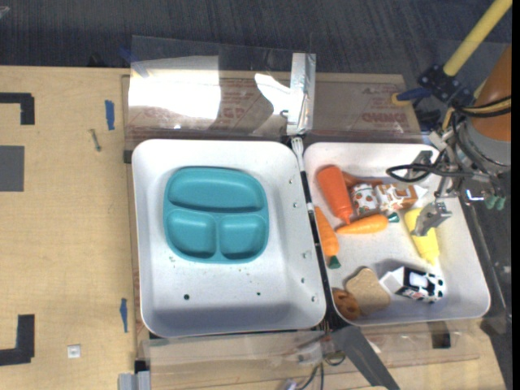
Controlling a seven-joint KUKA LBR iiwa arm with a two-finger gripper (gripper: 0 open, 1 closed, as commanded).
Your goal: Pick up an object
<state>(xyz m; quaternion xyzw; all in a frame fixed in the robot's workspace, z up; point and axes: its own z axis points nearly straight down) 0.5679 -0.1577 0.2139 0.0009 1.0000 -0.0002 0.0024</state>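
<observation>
Hovering: the gripper (436,211) hangs low over the right bin (475,295), at the upper end of the yellow banana-shaped toy (426,236).
Tool state: cannot tell; cables and the wrist crowd that spot.
Likely target: the yellow toy, judged from its place directly under the tool. It lies on the bin floor near the right wall, long axis running up and down the view.
Handling guess: it looks like a light, stiff plastic piece with a smooth skin, so it may slip or roll if pinched off-centre.
Where to grip: across the narrow width at mid-length, with the bare floor on both sides giving room.
Neighbours: the orange carrot (362,226) points toward it from the left, close by; the black-and-white cow toy (421,283) sits just below it; the patterned packet (382,195) lies up and to the left.
Further off: a tall orange bottle (334,192), a slim orange piece (327,236) by the divider, a tan bread slice (368,289).
Left bin (154,299): holds 1 teal divided plate (216,213), well apart from the tool.
</observation>
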